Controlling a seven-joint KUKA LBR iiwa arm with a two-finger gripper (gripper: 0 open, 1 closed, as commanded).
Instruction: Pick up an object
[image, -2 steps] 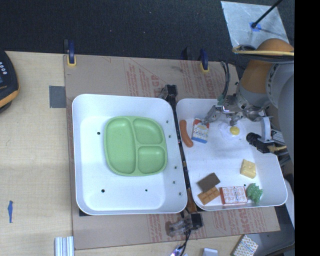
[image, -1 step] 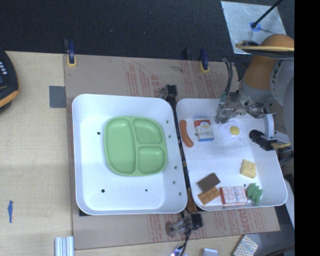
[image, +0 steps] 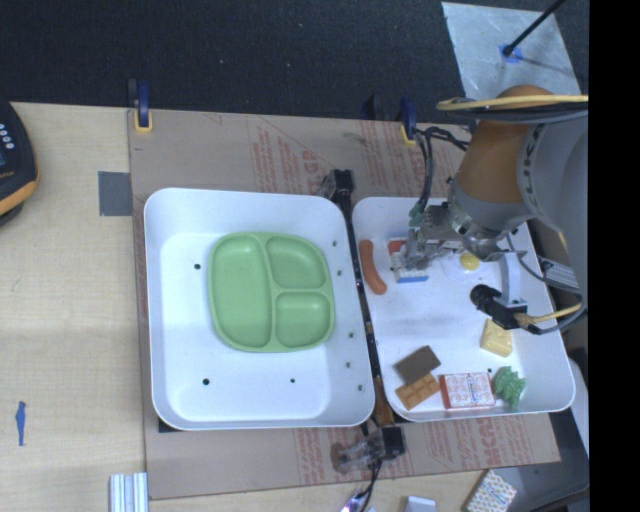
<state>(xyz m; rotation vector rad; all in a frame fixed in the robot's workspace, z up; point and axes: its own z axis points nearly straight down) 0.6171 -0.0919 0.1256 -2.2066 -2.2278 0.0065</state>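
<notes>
A pale wooden bench under brown cardboard is seen from above, with two shallow white bins set side by side. In the left white bin a light green divided plastic plate lies alone. Over the far part of the right white bin the grey arm with its orange band is lowered, and much of that corner is hidden by it. The two-finger gripper is seen above a small red and blue item that is blurred and partly covered; whether the jaws are parted or closed cannot be told. Just beside it, near the left wall, an orange sausage-shaped toy lies free. Nearer the front are found a brown block, a tan wafer, a red-and-white packet, a green leafy piece, and a yellow wedge.
</notes>
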